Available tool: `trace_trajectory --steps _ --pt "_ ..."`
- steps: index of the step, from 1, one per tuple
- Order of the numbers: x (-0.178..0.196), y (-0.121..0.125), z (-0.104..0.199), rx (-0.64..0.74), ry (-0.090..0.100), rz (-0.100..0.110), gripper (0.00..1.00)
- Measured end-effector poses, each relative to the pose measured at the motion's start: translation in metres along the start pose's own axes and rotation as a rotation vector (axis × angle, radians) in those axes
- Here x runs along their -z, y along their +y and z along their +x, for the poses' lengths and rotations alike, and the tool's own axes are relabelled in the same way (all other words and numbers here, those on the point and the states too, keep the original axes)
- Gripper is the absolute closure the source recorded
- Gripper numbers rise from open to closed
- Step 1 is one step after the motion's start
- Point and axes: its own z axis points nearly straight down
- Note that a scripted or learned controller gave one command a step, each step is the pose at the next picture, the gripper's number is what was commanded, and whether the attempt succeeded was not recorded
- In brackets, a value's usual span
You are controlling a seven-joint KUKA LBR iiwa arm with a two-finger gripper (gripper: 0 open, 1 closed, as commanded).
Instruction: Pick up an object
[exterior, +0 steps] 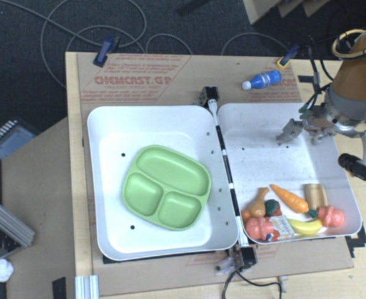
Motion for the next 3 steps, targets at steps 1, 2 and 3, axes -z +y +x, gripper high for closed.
trace_trajectory --steps 1,2,3 --pt "0.042 -0.090 0.019 0.001 0.002 0.000 0.00" --pt "-0.060 -0.130 0.084 0.003 0.002 0.000 0.00" --pt "-0.050 -0.129 0.084 0.000 0.001 -0.002 1.00"
